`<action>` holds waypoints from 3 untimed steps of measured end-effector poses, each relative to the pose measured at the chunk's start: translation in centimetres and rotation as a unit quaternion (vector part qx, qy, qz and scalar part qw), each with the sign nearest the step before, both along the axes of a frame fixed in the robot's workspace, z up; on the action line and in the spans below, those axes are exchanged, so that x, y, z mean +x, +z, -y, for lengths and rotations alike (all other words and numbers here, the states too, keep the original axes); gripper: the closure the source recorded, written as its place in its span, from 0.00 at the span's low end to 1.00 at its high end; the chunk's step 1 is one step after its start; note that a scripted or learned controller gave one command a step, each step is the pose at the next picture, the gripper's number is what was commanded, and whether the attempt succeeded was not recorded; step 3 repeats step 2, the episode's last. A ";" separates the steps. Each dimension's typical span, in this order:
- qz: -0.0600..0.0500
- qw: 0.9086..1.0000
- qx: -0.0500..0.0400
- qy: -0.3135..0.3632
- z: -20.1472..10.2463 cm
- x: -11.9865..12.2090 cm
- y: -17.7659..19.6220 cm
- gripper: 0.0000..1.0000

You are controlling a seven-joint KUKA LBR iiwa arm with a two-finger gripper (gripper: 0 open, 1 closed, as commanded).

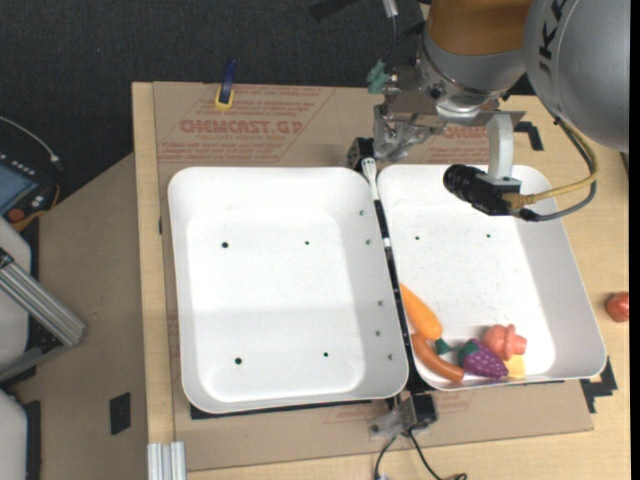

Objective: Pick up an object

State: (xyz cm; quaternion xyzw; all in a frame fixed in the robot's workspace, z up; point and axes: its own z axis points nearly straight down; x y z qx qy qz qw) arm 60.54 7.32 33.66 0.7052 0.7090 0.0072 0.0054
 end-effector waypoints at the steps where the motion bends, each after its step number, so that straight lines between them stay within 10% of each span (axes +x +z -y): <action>1: -0.006 1.000 0.000 0.000 -4.2 -3.9 3.5 1.00; 2: -0.004 1.000 0.001 0.001 -9.6 -5.5 11.9 1.00; 3: -0.004 1.000 0.001 0.001 -9.6 -5.5 11.9 1.00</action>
